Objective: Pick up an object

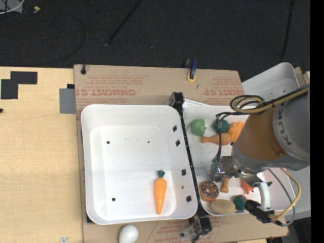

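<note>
An orange carrot [160,195] with a green top lies in the left bin [96,135], near its front right corner. The right bin [202,113] holds a green lump [197,126], an orange toy figure [229,133], a brown donut [208,190], a tan oval [223,206], a small green piece [239,203] and small orange bits [224,185]. My gripper [219,170] hangs low over the right bin, just above and to the right of the donut, under the arm's orange band [258,135]. The arm hides much of that bin.
A white egg [129,233] lies on the cardboard in front of the left bin. A black divider [183,151] runs between the bins. A blue and yellow clamp [191,71] sits at the back edge. Cables [283,211] loop beside the wrist.
</note>
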Robot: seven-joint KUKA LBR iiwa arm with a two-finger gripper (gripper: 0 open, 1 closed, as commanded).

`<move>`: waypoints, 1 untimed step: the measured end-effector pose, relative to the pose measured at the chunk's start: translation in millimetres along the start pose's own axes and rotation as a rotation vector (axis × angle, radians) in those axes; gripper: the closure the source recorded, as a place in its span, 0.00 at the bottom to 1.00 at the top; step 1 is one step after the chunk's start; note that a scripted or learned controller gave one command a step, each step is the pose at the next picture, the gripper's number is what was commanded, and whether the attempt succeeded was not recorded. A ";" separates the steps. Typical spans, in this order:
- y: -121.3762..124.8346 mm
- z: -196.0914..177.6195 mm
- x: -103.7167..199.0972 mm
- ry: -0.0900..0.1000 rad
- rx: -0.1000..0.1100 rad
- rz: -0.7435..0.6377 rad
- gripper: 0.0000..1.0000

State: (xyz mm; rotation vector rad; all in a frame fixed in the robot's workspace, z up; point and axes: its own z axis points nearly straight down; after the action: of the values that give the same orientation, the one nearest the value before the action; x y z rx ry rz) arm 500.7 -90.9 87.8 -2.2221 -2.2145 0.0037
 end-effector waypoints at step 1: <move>-25.2 -0.4 8.7 -0.001 -0.005 -0.003 1.00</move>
State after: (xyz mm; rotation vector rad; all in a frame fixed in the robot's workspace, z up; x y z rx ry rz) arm 475.5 -82.1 88.4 -2.2223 -2.2203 -0.0003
